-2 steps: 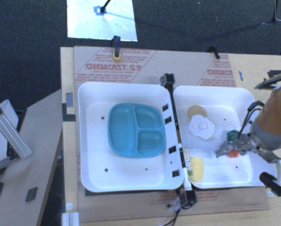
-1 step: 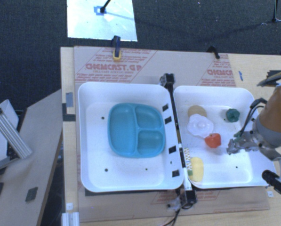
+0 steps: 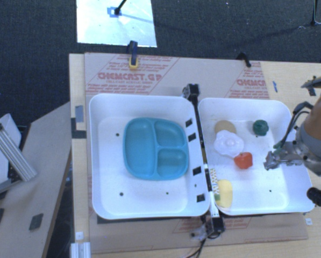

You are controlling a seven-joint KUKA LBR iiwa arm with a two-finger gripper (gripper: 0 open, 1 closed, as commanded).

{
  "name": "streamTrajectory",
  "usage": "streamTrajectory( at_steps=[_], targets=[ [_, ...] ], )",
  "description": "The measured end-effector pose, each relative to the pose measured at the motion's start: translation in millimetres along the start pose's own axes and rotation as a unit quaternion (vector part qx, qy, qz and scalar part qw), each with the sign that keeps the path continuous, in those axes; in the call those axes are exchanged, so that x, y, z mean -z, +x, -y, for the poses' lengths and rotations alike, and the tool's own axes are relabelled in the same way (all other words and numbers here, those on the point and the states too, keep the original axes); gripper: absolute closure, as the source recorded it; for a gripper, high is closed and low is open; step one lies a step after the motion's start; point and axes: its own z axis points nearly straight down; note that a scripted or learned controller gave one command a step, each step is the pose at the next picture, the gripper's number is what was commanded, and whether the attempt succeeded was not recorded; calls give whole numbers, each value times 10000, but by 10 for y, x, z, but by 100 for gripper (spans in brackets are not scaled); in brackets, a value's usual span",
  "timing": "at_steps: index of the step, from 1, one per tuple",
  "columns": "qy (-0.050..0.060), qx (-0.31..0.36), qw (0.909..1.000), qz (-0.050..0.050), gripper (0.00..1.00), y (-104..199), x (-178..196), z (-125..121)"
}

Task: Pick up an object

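The right bin (image 3: 268, 198) holds a tan round piece (image 3: 225, 126), a white fried egg toy (image 3: 228, 143), a small red object (image 3: 243, 160), a dark green ball (image 3: 261, 127) and a yellow item (image 3: 224, 192) by the bin's left wall. My gripper (image 3: 271, 163) hangs over the right bin, just right of the red object and apart from it. The arm comes in from the right edge.
The left bin (image 3: 106, 198) holds a blue divided plate (image 3: 155, 148). A black divider with clips (image 3: 198, 144) runs between the bins. A grey metal sheet (image 3: 114, 15) lies beyond the bench, and an aluminium rail (image 3: 7, 144) stands at the left.
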Motion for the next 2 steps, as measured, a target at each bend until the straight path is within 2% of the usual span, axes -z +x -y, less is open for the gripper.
streamTrajectory(
  at_steps=[2],
  targets=[
    [-6, 1, 10000, 5, 100, -47, 911, -78]
  ],
)
